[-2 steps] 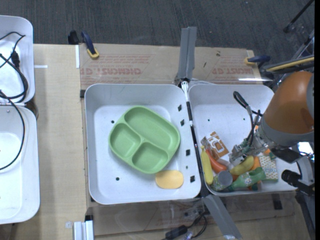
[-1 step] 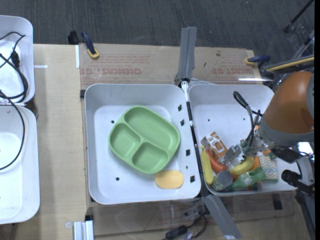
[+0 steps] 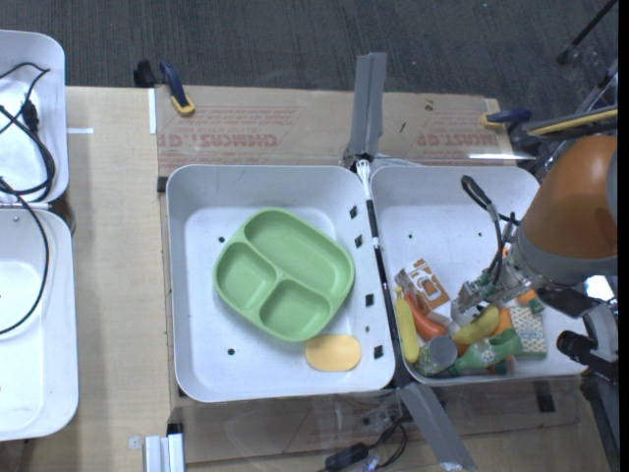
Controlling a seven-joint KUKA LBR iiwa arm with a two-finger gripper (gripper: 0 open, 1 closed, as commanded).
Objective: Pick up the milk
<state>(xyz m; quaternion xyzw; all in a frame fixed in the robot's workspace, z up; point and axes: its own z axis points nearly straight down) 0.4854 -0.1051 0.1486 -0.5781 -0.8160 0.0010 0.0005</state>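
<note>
The milk (image 3: 424, 282) is a small white carton with orange-brown print. It lies tilted at the left of a toy food pile in the right bin (image 3: 432, 205). My gripper (image 3: 480, 298) hangs low over the pile, a little to the right of the milk and just above a yellow banana (image 3: 479, 326). The milk is apart from the gripper, nothing touching it from above. The grey arm with its orange band (image 3: 580, 200) reaches in from the right and hides the bin's right side.
Around the milk lie an orange carrot (image 3: 428, 320), a yellow piece (image 3: 406, 330), a grey can (image 3: 438, 354), green items (image 3: 488, 354) and a patterned box (image 3: 531, 332). The left bin (image 3: 187, 264) holds a green divided plate (image 3: 284, 274) and a yellow oval (image 3: 333, 353).
</note>
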